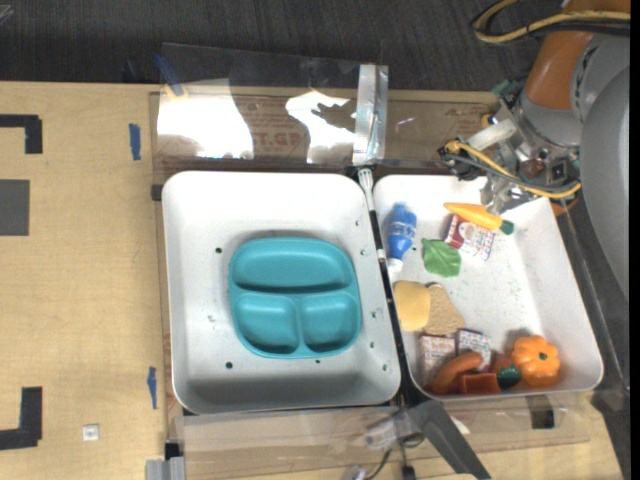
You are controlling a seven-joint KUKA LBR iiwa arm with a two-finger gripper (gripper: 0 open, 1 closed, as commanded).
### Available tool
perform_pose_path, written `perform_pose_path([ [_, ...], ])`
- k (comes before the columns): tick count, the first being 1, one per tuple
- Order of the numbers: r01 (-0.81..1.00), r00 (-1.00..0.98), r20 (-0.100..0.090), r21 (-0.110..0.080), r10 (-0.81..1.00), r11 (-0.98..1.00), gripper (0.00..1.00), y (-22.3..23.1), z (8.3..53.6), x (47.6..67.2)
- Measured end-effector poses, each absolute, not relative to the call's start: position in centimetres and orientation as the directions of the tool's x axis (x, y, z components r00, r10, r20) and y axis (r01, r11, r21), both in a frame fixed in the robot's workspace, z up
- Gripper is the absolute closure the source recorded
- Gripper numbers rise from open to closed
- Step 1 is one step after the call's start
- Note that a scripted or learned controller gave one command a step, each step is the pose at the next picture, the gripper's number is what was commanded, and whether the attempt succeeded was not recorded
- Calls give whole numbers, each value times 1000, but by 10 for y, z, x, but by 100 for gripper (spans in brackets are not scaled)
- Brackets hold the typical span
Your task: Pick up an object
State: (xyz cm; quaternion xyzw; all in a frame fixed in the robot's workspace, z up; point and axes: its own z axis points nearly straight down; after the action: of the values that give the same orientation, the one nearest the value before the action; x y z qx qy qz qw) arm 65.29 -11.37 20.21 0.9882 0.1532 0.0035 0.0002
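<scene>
The right white bin [560, 258] holds several toy foods. Along its left wall lies a blue bottle [401, 230]. An orange carrot [476, 215] lies at the back, partly over a red and white carton [468, 238], and a green leaf piece [441, 258] sits beside them. A pale bread piece [412, 304] and a tan cracker [443, 311] lie in the middle. At the front are an orange pumpkin [536, 359] and a hot dog [455, 369]. My gripper [497, 186] hangs over the bin's back edge, just above and behind the carrot, with nothing seen in it.
In the left white bin [190, 268] rests a teal divided plate [294, 294]. A clear plastic sheet [370, 113] stands behind the bins. The grey arm with its orange band [555, 68] and yellow cables fills the top right corner.
</scene>
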Motion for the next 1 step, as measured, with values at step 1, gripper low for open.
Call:
perform_pose_path([
  [1, 201, 980, -5, -4, 201, -980, 100, -121, 163, 646],
])
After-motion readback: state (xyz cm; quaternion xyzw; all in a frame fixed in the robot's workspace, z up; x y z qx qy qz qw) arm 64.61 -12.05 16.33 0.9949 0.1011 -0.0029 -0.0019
